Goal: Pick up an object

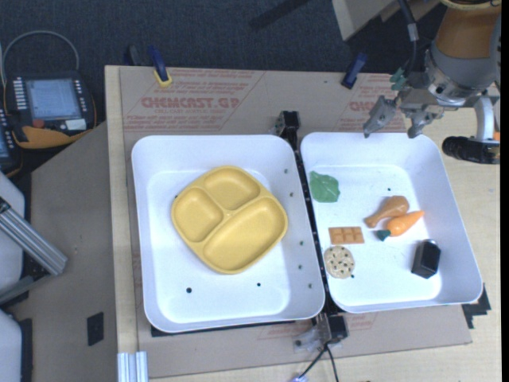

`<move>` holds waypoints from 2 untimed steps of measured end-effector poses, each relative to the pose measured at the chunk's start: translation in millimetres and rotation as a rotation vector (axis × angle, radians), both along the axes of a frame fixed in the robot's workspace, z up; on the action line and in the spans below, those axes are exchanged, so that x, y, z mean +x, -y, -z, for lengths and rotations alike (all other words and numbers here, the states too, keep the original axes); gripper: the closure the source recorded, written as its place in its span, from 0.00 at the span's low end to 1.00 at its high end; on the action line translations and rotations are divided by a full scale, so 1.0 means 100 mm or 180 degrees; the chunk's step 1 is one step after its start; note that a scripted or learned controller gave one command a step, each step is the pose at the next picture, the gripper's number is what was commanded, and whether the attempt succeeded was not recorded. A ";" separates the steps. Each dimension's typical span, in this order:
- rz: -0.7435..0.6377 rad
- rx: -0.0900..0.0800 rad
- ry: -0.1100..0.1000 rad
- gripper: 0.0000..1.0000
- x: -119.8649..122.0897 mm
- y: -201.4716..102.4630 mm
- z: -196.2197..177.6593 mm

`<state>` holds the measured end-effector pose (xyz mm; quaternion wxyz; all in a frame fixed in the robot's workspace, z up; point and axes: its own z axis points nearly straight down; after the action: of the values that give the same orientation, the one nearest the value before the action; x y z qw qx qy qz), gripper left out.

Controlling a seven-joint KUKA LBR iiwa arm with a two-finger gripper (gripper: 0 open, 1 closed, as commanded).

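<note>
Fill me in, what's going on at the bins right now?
The grey arm's two-finger gripper hangs open above the far rim of the right white bin, holding nothing. That bin holds a green leafy toy, a tan drumstick, an orange carrot, a square cracker, a round cookie and a small black block. The left white bin holds a yellow divided plate. Nothing has been picked yet.

A cardboard-topped bench bears two white bins side by side.
</note>
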<state>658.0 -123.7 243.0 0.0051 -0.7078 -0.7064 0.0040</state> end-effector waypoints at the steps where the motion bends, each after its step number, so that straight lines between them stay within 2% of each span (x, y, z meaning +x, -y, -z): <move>1: -0.0007 -0.0005 0.0038 0.00 0.02 0.00 -0.07; 2: -0.0006 -0.0002 0.0021 0.00 -0.05 -0.08 0.44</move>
<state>652.5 -115.9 198.6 0.0025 -0.7071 -0.7071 0.0018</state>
